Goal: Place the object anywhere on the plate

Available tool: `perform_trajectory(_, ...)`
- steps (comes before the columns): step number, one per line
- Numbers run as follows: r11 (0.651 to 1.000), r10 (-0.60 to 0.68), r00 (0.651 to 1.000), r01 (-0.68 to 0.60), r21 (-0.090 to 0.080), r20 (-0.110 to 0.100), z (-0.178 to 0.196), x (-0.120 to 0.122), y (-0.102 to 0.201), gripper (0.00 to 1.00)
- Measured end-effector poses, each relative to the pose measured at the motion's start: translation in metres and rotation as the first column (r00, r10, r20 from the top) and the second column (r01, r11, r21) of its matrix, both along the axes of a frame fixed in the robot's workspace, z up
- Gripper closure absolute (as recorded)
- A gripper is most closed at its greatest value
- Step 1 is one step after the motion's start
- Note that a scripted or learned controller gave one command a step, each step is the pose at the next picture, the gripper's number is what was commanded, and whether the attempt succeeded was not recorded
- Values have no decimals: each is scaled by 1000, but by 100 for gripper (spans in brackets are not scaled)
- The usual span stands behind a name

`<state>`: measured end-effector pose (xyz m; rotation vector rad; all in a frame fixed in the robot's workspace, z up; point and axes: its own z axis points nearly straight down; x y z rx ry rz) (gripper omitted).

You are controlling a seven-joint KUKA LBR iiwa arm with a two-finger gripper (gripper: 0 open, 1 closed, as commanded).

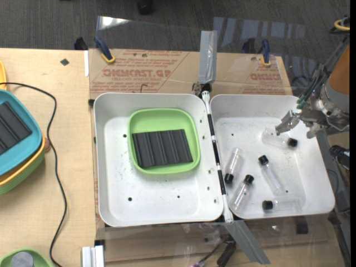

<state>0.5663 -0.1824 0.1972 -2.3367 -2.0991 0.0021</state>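
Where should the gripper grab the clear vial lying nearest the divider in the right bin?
Grip that vial across the middle of its clear body, coming straight down from above. It lies flat, tilted, black cap toward the bin's front, so jaws should close across its narrow width. The gripper hovers further back-right.

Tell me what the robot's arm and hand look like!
The hand is shiny grey metal with thin pointed fingers. A green cable runs along the slim dark links above it. At the picture's right edge you can see an orange part of the arm.
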Motion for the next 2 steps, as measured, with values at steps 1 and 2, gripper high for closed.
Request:
perform_trajectory(1,971,-238,971,238,-2,0,55,-6,-4,0)
perform_trajectory(2,909,-417,909,417,-2,-1,125,-18,-18,0)
